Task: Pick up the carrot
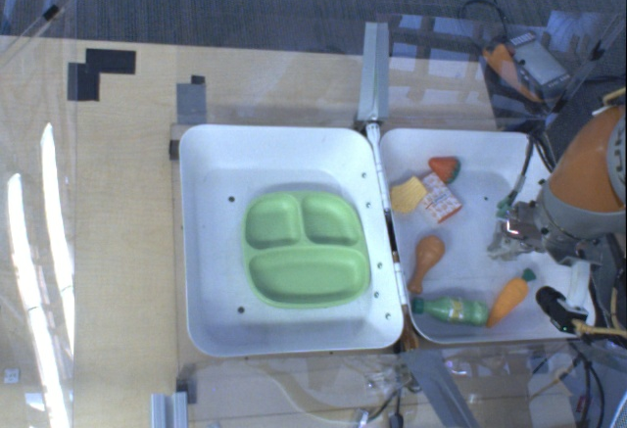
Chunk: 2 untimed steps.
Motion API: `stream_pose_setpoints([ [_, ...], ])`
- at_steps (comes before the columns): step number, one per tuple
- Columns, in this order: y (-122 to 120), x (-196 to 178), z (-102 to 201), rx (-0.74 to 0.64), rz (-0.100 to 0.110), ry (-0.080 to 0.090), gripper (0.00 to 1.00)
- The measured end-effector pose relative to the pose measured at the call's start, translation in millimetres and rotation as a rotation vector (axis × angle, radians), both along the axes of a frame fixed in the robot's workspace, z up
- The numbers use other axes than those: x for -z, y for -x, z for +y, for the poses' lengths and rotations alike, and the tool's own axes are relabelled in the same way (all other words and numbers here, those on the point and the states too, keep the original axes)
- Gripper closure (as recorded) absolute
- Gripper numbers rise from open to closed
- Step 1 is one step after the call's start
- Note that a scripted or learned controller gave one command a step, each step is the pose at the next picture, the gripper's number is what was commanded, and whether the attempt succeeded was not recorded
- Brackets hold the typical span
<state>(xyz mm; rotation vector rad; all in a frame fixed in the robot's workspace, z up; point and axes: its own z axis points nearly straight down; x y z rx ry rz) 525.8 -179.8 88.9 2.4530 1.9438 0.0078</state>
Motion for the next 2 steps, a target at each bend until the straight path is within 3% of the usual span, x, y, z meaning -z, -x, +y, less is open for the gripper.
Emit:
stream_pose_setpoints([
  [1,-0.2,-0.1,15.9,0.621,-0.009,-0.009,1.0],
  [2,27.9,-94.0,101.7,0.687,0.008,-0.01,1.0],
])
